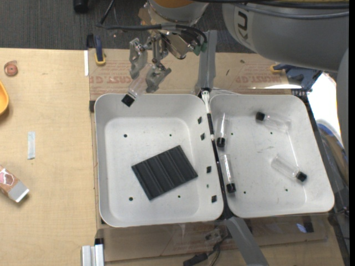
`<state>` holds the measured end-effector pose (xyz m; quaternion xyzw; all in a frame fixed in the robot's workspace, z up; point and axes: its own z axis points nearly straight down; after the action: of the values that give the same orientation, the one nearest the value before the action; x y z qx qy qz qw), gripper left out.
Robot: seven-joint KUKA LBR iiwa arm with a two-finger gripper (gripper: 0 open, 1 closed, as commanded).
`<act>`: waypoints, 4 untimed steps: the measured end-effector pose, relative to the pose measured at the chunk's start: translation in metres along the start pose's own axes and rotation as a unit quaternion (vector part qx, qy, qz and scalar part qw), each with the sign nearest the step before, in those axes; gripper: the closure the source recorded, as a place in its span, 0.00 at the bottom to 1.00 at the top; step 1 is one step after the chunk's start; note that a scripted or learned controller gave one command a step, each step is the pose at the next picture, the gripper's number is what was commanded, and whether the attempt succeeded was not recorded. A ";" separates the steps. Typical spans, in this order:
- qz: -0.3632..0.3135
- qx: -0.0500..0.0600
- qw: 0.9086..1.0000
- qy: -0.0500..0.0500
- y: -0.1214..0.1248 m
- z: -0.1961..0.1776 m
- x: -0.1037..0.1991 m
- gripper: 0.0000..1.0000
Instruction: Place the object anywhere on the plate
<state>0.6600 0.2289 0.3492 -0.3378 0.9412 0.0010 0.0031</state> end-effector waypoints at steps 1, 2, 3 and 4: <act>0.004 0.000 1.000 -0.003 -0.003 -0.009 0.000 1.00; 0.007 0.000 1.000 -0.005 -0.005 -0.019 -0.001 1.00; 0.010 0.000 1.000 -0.008 -0.007 -0.029 -0.001 1.00; 0.013 0.000 1.000 -0.011 -0.009 -0.039 -0.002 1.00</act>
<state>0.6669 0.2225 0.3878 -0.3256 0.9454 0.0050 0.0136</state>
